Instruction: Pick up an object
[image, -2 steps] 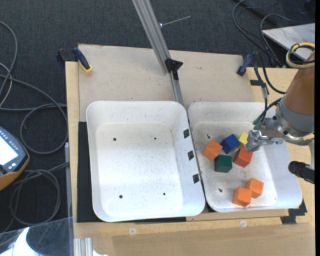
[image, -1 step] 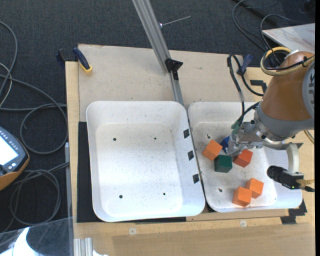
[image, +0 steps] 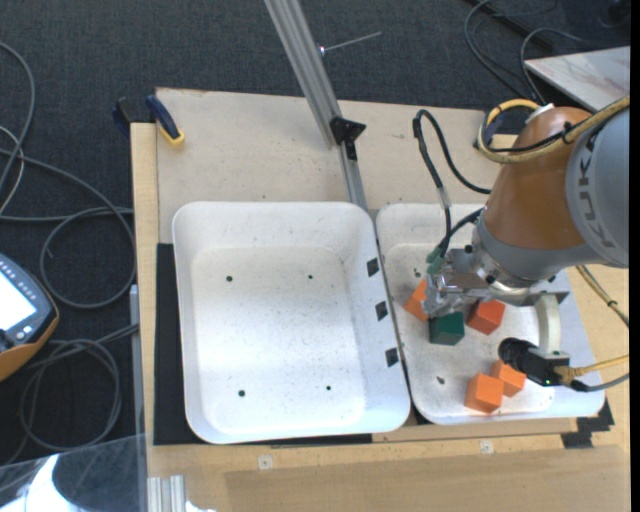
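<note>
Left of the dividing rim lies the big white bin, its floor bare of blocks. Right of that rim, in the smaller bin, all the candidates cluster. Nearest the rim is an orange block, partly under the tool. Just beside it sits the dark green block, lying directly below the pincer, which hangs over the gap between these two blocks. Whether the pincer is spread or pressed together I cannot tell, since the wrist hides its tips; nothing is plainly seen between them. Further right of the rim, a second orange block touches or nearly touches the green one, tucked under the grey arm. Nearer the front edge, two more orange blocks sit together beside a black fitting. My judgement: the green block is the closest target, but neighbours on both flanks leave little room for closing.
</note>
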